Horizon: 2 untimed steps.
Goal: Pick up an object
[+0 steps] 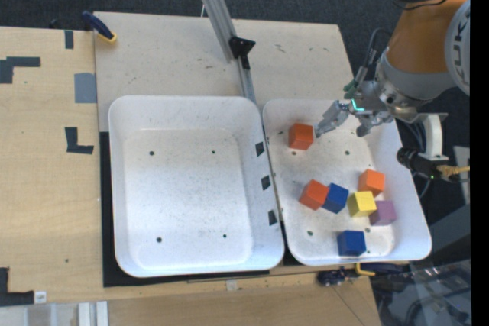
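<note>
My gripper (348, 124) hovers over the far part of the right bin (405, 244), its two fingers spread apart with nothing between them. An orange cube (301, 137) lies just left of the left fingertip. Nearer the front lie another orange cube (313, 194), a blue cube (335, 197), a yellow cube (362, 202), a small orange cube (372, 181), a purple cube (383, 211) and a second blue cube (351, 242).
The left bin (122, 164) sits beside the right one, sharing a rim in the middle. A slanted metal pole (214, 0) with a black clamp stands behind the bins. A blue and yellow tool (99, 27) lies on the bench at far left.
</note>
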Motion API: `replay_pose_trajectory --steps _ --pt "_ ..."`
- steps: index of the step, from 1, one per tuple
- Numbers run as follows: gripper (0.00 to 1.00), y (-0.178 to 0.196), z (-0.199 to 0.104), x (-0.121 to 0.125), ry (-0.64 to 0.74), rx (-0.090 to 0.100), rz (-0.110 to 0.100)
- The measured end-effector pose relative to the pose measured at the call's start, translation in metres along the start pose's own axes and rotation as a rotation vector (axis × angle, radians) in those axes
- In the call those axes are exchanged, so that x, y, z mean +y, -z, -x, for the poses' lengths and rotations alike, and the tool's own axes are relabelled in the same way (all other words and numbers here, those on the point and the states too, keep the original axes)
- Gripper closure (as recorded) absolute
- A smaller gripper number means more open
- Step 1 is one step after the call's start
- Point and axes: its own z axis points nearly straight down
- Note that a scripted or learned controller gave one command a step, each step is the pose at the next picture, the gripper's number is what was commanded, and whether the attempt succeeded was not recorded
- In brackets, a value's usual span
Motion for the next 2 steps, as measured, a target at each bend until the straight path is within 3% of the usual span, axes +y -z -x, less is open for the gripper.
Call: replay_pose_trajectory --steps 1,2 --pt "0.0 0.002 0.0 0.001 0.001 -0.001 0.004" --pt "0.0 -0.042 0.001 0.002 0.0 -0.002 0.0"
